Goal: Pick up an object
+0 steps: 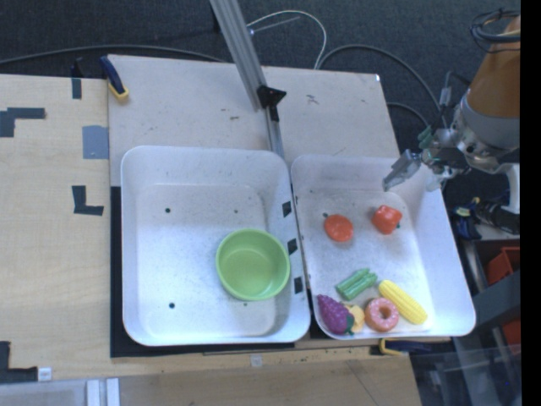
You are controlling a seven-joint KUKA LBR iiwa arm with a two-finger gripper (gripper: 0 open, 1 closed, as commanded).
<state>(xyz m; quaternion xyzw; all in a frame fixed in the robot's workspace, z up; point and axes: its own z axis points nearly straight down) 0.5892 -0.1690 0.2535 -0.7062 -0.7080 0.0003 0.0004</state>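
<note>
The gripper (397, 176) hangs over the upper right corner of the right bin (448, 252), reaching in from the right on the grey arm (494, 100) with its orange band. Its grey fingers point down and to the left, toward the bin floor, but they blur into one pale shape, so whether they are spread or closed cannot be told. Nothing can be seen between them, and they seem to be above the rim rather than touching any toy.

Nearest below the gripper lies a small red pepper (386, 219), well inside the bin and apart from the fingers. Just left of it, with a gap between, sits a red tomato (338, 227). The floor around these two is bare, so nothing stands between them and the gripper.

Further down, the lower end of the same bin holds a tight cluster. A green bean pod (356, 283) lies tilted, and right of it a yellow corn cob (403, 302) lies at a slant toward the lower right corner. Below them a pink frosted donut (382, 314) sits close against the corn, and a purple bunch of grapes (335, 315) rests in the lower left corner, with a small yellow piece (356, 317) wedged between grapes and donut.

The left bin (144, 227) sits touching the right one along their shared edge. In it a green bowl (252, 265) stands upright near the lower right part, close to that edge.

A metal pole (241, 45) slants down from the top to the bins' junction.
</note>
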